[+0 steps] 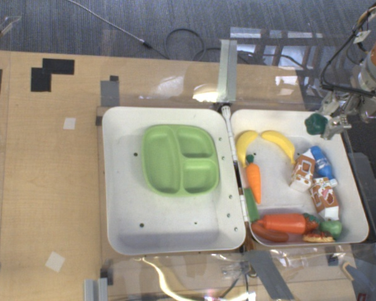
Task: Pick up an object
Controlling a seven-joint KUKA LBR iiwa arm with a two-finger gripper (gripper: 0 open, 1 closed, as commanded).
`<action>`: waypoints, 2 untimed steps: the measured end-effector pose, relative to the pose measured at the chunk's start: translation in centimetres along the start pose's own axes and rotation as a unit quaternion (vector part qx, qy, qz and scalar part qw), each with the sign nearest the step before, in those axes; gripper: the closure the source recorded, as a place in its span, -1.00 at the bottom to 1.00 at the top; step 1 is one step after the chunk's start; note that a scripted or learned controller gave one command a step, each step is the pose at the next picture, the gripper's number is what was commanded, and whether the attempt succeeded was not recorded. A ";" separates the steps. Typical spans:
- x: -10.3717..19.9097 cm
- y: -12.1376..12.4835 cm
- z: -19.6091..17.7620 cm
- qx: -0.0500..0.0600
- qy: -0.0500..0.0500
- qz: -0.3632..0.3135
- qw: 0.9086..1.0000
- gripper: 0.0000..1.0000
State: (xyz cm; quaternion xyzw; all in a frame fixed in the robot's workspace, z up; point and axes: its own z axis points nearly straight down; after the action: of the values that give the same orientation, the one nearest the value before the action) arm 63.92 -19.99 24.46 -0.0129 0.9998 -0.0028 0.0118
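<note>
My gripper (324, 124) hangs over the back right corner of the right bin (357, 187), reaching in from the upper right. A small dark green rounded object (313, 123) sits at its tip, pinched between the fingers, at the level of the bin's far rim. Below it in the bin lie two yellow bananas (279, 142), an orange carrot (254, 179), a blue-capped bottle (322, 162), two small brown-and-white cartons (302, 170), a red pepper (287, 222) and a green-stemmed item (331, 228).
The left bin (122, 218) holds a light green divided plate (180, 158). A metal post (227, 68) rises at the back between the bins. Cables (338, 55) hang beside the arm at the upper right.
</note>
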 end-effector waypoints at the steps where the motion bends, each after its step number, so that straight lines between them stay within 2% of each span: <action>1: 0.2 0.0 0.6 -0.002 0.005 0.000 1.000 -1.00; 2: 2.5 2.6 12.0 0.001 -0.004 -0.033 0.999 -1.00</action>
State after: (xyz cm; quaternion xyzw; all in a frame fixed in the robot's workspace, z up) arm 61.66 -17.51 12.35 -0.0458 0.9988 -0.0037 0.0153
